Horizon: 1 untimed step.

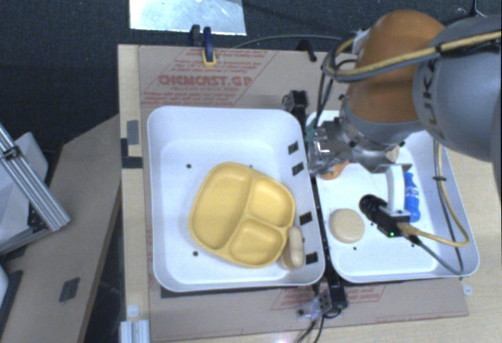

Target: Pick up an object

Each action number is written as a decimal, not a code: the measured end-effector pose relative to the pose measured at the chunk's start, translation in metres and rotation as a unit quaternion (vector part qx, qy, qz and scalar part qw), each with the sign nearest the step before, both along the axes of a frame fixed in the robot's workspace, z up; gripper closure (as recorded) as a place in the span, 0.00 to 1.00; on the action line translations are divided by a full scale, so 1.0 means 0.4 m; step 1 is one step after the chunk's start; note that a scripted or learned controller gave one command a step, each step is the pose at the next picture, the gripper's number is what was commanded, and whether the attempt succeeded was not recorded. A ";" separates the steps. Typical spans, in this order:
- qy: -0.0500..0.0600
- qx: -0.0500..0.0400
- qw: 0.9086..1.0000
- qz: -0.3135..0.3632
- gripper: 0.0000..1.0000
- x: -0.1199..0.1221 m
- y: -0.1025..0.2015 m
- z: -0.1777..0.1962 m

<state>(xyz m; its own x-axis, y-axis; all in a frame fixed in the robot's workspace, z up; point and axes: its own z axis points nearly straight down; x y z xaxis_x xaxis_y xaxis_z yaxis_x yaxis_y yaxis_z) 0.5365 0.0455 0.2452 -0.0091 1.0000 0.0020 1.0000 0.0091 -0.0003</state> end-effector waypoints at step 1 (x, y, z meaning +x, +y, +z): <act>0.000 0.000 1.000 0.000 1.00 -0.038 0.106 -0.015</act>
<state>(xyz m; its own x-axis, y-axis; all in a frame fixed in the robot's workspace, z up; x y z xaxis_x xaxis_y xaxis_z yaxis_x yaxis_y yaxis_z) 0.5212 0.0877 0.2393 -0.0096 1.0000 0.0016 1.0000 0.0096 -0.0013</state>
